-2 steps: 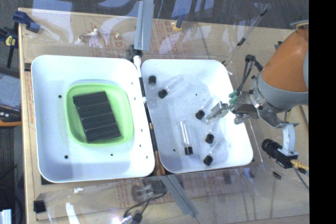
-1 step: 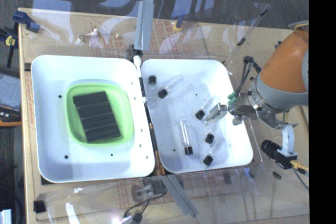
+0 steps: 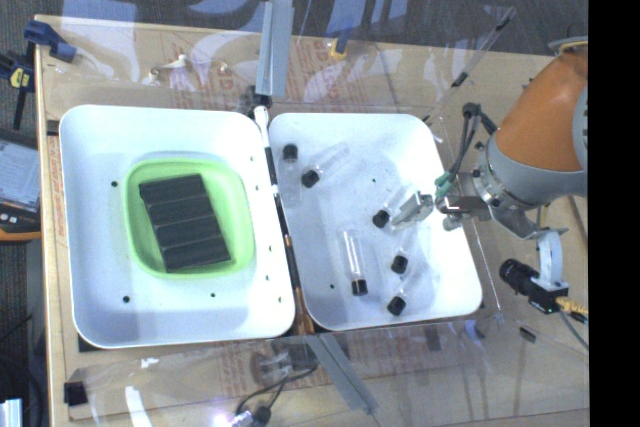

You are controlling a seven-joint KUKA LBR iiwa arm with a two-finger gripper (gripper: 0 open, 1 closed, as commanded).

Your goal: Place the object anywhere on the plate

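The pincer (image 3: 412, 208) sits low in the right bin (image 3: 330, 310), near its right wall, at the end of the arm (image 3: 540, 130) that reaches in from the right. It is too small and pale here to tell if it is released or clenched, or if anything is in it.

The things to pick look like clear little tubes with black caps, spread over the right bin. One tube (image 3: 352, 260) lies just below and to the left of the pincer, with its long side running up and down in the picture and its cap at the lower end.

The green plate (image 3: 238, 190) is in the left bin (image 3: 90, 215), well apart from the pincer. Any tube must travel left over the wall between the bins.
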